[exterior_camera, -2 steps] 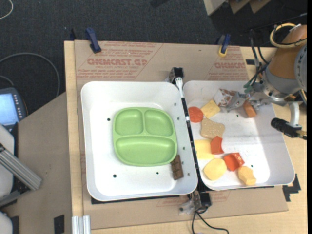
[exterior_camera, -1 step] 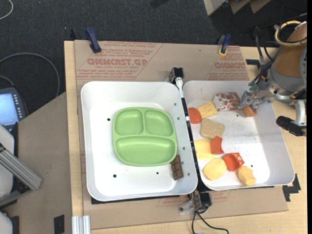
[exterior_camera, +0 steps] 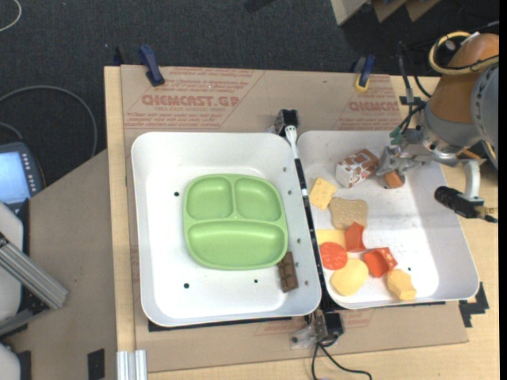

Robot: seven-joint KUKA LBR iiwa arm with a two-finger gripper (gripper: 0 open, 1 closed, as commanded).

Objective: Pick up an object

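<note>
Reaching in from the right, the grey arm [exterior_camera: 463,93] with its orange band holds its tool [exterior_camera: 394,163] low over the far part of the right bin [exterior_camera: 444,244]. A small orange piece [exterior_camera: 394,180] lies right at the tool's tip; whether the tool is spread, pressed together or pinching that piece cannot be told from this angle. Just beside it, toward the left bin, lies a brown-and-white packet [exterior_camera: 356,167]. Nearer the camera the same bin holds a yellow wedge [exterior_camera: 322,192] against the left wall, a tan bread slice [exterior_camera: 348,210] just beside it, a red round slice [exterior_camera: 333,255], a pale yellow lump [exterior_camera: 349,278], a red block [exterior_camera: 380,260] and a yellow block [exterior_camera: 402,284], all clustered close together. The left bin [exterior_camera: 158,212] carries a green divided plate [exterior_camera: 235,220] in its middle, with a dark brown bar [exterior_camera: 287,272] lying beside the plate's near right corner. Both bins sit on a cardboard-covered surface [exterior_camera: 238,101].
</note>
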